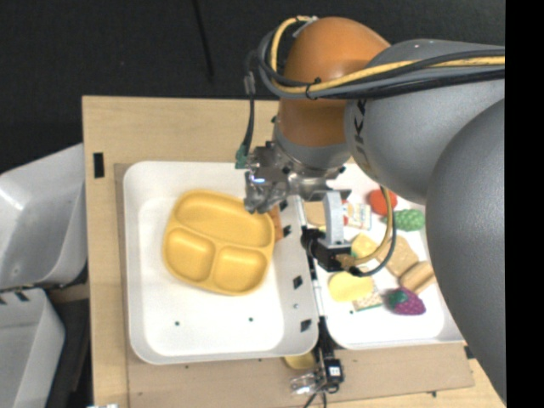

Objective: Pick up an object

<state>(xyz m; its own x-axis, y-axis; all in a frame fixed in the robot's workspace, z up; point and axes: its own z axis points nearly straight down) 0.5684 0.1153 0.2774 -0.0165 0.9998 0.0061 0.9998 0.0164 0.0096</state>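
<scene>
Over the left bin's (pixel 144 330) right side I held the tool (pixel 262 195), grip state unreadable, at the yellow divided tray's (pixel 217 242) upper right rim; tray lay inside that bin.

The divided plate (pixel 218 243) lies in the left bin (pixel 153 330), toward its right wall. Several small toy foods (pixel 387 270) cluster in the right bin (pixel 408 334).
</scene>
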